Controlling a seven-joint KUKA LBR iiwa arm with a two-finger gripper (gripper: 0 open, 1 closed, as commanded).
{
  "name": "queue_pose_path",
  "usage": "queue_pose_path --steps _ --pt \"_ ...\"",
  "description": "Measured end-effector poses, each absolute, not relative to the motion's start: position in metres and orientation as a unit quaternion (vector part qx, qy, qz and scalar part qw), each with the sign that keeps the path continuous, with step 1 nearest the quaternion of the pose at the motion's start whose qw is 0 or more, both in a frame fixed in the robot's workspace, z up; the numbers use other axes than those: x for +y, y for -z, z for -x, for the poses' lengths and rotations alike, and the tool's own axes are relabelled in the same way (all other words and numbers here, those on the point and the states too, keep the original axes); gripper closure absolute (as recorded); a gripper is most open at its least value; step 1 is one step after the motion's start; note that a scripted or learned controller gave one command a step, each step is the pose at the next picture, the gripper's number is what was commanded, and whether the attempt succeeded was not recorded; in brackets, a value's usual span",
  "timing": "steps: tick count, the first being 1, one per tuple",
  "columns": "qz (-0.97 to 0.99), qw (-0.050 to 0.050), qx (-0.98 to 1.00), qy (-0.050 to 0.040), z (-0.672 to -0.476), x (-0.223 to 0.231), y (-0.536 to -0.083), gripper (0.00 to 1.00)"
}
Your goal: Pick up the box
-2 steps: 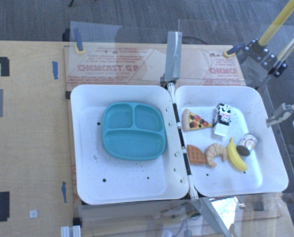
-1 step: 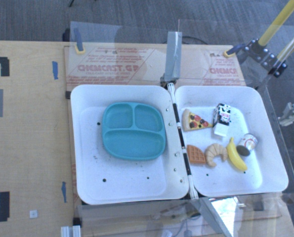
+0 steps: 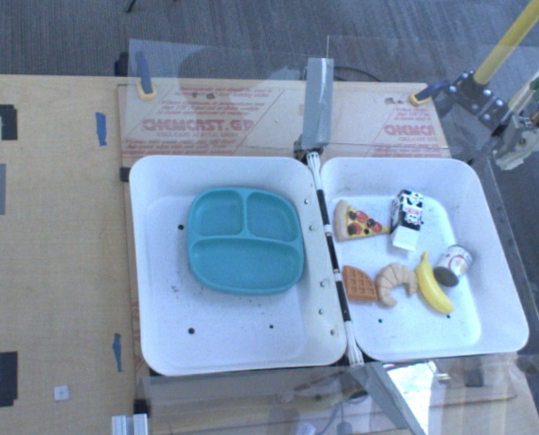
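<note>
Well, writing I can read: red print on the brown sheet (image 3: 216, 123) behind the bins looks like "CHEMCAST GP", repeated in slanted rows. A cut-off "CHEMCA" shows on the same sheet behind the right bin. The smaller red lines are too fine for me to read.
Box, looks: the box (image 3: 408, 217) is small and carton-shaped, with black and white patches on its upper part and a plain white lower end. If there is print on it, it is too small for me to make out.
Box, place: I see it in the right bin (image 3: 495, 243), in the far half. It lies between the pizza slice (image 3: 357, 221) on its left and the can (image 3: 453, 263) nearer and to its right. The top of the banana (image 3: 430, 284) is just below it.
Other things in the right bin: a waffle (image 3: 359, 285) and a croissant (image 3: 398, 282) lie side by side along the near part, left of the banana.
Left bin (image 3: 151, 270): it holds a teal divided plate (image 3: 245, 241), lying flat.
Hand (image 3: 512, 143): I see it at the view's right edge, beyond the far right corner of the right bin and well apart from the box. From here I cannot tell whether it is wide or narrow, and I see nothing held in it.
Surface (image 3: 52, 261): pale wood, with blue tape strips (image 3: 101, 129) and black corner marks (image 3: 2, 120) on the left.
</note>
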State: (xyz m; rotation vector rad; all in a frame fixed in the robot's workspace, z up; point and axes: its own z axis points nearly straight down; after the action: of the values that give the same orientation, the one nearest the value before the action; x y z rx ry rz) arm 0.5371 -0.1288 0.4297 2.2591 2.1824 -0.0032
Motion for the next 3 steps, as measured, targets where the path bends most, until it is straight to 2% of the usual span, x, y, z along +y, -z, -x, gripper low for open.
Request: queue_pose_path --steps 1,2,3 --pt "-0.708 0.001 0.706 0.0003 -0.582 -0.026 -0.433 1.00" --pt "-0.772 -0.001 0.636 0.0022 -0.575 0.008 -0.433 1.00" --pt "-0.780 0.001 0.626 0.0009 -0.603 0.044 -0.433 1.00"
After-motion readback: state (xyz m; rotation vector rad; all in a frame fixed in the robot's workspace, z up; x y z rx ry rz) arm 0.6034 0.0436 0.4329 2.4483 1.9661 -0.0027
